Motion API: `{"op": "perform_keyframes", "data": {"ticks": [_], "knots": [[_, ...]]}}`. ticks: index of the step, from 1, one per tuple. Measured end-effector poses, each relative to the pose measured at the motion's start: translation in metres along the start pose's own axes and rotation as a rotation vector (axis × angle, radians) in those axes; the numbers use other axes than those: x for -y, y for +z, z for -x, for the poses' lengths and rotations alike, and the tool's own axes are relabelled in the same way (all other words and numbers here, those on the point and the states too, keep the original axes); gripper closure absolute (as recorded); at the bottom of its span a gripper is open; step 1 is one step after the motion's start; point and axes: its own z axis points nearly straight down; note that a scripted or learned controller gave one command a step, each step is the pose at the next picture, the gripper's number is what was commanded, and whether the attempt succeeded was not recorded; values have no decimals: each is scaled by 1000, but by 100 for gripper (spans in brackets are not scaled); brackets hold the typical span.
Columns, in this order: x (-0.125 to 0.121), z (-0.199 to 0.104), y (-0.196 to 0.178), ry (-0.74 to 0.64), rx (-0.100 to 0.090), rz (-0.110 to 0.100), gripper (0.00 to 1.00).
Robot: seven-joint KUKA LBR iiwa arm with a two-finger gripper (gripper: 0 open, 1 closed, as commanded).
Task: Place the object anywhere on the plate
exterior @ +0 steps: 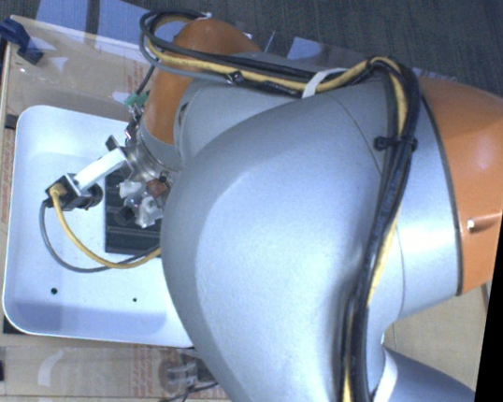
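Over the white bin [33, 208], gripper [131, 214], its state impossible to tell.

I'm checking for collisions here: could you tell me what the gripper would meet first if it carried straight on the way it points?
Most likely the floor of the white bin: the gripper points down into it, though depth is hard to judge from this slant.
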Motion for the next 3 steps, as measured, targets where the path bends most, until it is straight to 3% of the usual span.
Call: {"op": "perform_keyframes", "data": {"ticks": [1, 2, 3], "knots": [[0, 0, 0, 0, -1, 0, 0], [-30, -26, 42, -66, -2, -2, 0], [-74, -21, -13, 110, -4, -1, 0]]}}
